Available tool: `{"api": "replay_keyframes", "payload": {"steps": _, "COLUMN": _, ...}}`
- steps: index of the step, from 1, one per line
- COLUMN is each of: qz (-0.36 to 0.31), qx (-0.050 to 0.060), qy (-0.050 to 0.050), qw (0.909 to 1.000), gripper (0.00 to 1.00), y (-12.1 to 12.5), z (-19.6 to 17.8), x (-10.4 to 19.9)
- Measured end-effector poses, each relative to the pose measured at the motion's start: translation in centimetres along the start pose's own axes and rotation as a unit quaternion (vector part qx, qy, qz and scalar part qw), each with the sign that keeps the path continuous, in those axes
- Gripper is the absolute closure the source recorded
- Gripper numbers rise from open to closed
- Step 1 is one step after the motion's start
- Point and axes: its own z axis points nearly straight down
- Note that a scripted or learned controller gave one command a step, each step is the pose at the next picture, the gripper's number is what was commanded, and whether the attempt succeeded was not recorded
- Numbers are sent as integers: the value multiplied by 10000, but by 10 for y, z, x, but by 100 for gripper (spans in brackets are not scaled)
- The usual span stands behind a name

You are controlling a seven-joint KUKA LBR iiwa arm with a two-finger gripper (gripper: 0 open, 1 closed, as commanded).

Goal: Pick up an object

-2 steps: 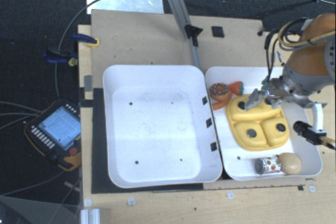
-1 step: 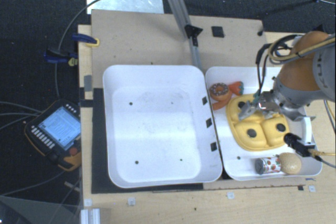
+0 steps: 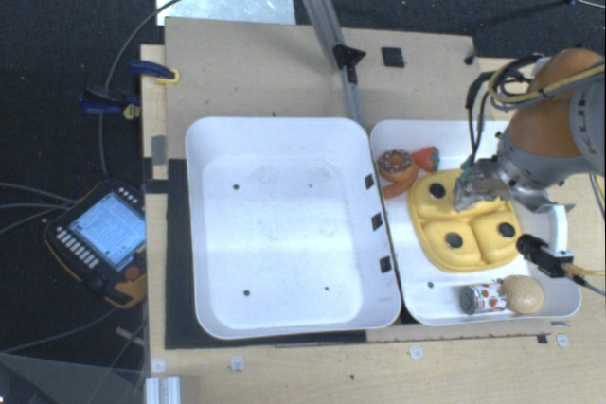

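Bench, two white bins; arm (image 3: 554,132) reaching from right, gripper (image 3: 471,192) down over yellow tray (image 3: 464,224) in right bin (image 3: 426,303).

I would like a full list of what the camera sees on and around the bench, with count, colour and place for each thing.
Bins: two, white, side by side on the bench.
Yellow block: one, yellow with dark holes, middle of the right bin.
Donut: one, brown and orange, top left of the right bin.
Orange piece: one, orange-red, beside the donut.
Can: one, white with red marks, lying at the right bin's near edge.
Egg: one, tan, right of the can.
Pendant: one, black and orange, floor left of the bench.
Clamps: two, blue and yellow, bench's left edge.
Arm: one, grey and orange, from the right.
Gripper: one, grey, over the yellow block.
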Motion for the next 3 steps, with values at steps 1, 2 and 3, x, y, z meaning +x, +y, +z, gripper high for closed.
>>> {"api": "replay_keyframes", "payload": {"steps": 1, "qz": 8, "qx": -12, "qy": -3, "qw": 10000, "gripper": 100, "y": 1, "z": -51, "x": -10}}
{"api": "replay_keyframes", "payload": {"steps": 2, "qz": -12, "qx": -11, "qy": 0, "qw": 10000, "gripper": 100, "y": -6, "z": -106, "x": -5}}
{"api": "replay_keyframes", "payload": {"steps": 3, "qz": -11, "qx": 0, "qy": 2, "qw": 10000, "gripper": 100, "y": -5, "z": -116, "x": -5}}
